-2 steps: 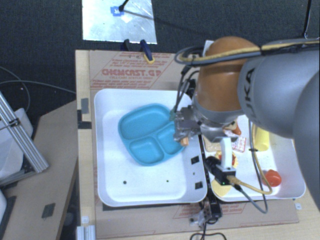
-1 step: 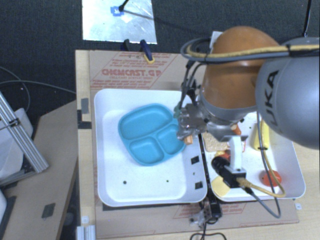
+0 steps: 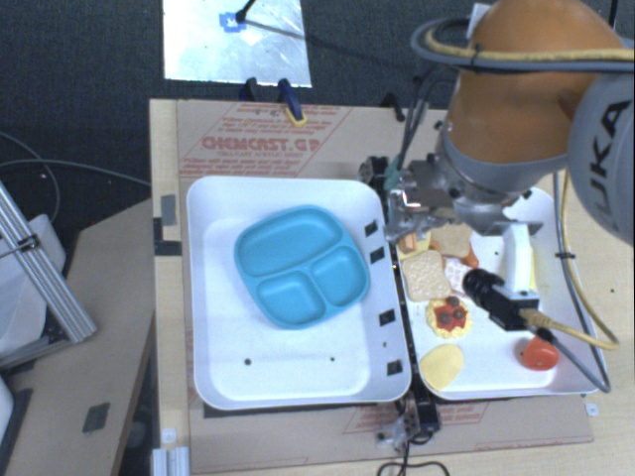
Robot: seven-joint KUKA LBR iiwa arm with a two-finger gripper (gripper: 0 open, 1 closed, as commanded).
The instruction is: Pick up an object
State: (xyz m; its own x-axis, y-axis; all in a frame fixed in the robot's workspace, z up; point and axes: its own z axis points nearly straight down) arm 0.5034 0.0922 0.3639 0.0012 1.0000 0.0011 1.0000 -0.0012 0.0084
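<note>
The right bin (image 3: 496,380) holds several toy foods. Among them are a speckled toast slice (image 3: 427,276), a tan bread piece (image 3: 451,241), a small round pizza (image 3: 448,317), a yellow oval (image 3: 442,365), a red tomato (image 3: 539,353) and a white cylinder (image 3: 518,256). My gripper (image 3: 409,218) hangs low over the bin's upper left corner, just above the toast and bread. The bulky grey and orange wrist covers the back of the bin. I see nothing lifted clear of the bin floor.
A blue three-compartment plate (image 3: 300,264) lies in the left bin (image 3: 228,365). A black cylindrical part with a yellow cable (image 3: 499,303) crosses the right bin. The divider between the two bins (image 3: 395,296) carries black clips. Cardboard lies under both bins.
</note>
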